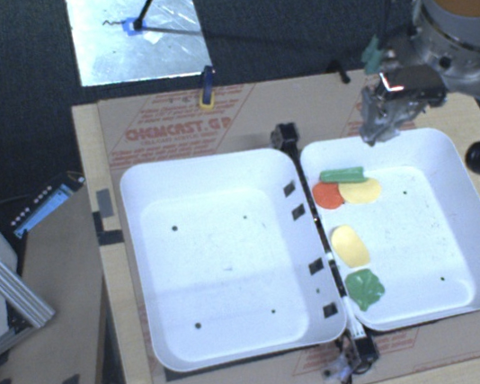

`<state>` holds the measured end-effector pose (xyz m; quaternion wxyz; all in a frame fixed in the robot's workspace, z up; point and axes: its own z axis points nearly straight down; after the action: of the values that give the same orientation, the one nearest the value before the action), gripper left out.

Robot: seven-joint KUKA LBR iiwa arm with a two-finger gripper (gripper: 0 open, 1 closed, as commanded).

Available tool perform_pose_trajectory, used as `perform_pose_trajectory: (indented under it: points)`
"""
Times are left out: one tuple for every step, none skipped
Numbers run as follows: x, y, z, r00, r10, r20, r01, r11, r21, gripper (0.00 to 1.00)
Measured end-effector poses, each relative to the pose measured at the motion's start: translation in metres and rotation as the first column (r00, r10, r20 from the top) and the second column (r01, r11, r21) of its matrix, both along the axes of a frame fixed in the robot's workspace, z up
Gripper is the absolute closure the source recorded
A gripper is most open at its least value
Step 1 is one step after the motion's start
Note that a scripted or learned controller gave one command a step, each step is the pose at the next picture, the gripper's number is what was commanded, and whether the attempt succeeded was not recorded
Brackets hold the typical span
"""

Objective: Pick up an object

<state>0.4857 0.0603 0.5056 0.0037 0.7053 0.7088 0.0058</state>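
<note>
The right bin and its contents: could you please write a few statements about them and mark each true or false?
1. The green stick lies at the far end of the right bin, above the orange disc. True.
2. The hand holds the green leafy piece. False: that piece lies in the bin's near left corner, apart from the hand.
3. All the items sit along the right bin's left side. True.
4. The yellow oval lies in the left bin. False: it lies in the right bin.
</note>
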Motion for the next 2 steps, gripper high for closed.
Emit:
perform_pose_trajectory:
  points:
    - [0.001, -0.025, 0.031, 1.000, -0.005, -0.007, 0.005, 1.000, -0.002, 1.00]
    - [0.000, 0.063, -0.101, 1.000, 0.007, -0.022, -0.007, 1.000, -0.003, 1.00]
